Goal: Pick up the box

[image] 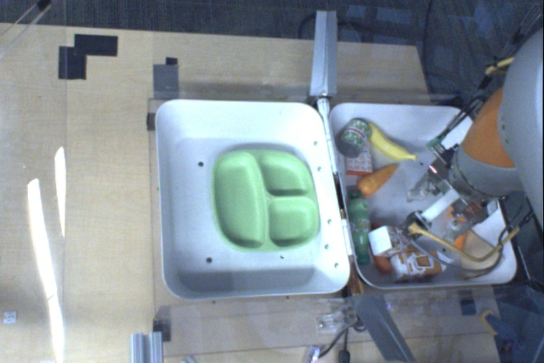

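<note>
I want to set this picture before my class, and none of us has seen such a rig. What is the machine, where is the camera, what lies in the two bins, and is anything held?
This is one photo from a fixed camera above the bench, looking down at a slant. The grey machine with the orange band, coming in from the right, is a robot arm. Its grasping end, the gripper, hangs over the right bin. The left bin holds a green divided tray. The right bin holds a jumble: a can, a banana, a carrot, a green bottle and a printed box near the front edge. The picture does not show the gripper holding anything; the box lies in the bin.
</note>
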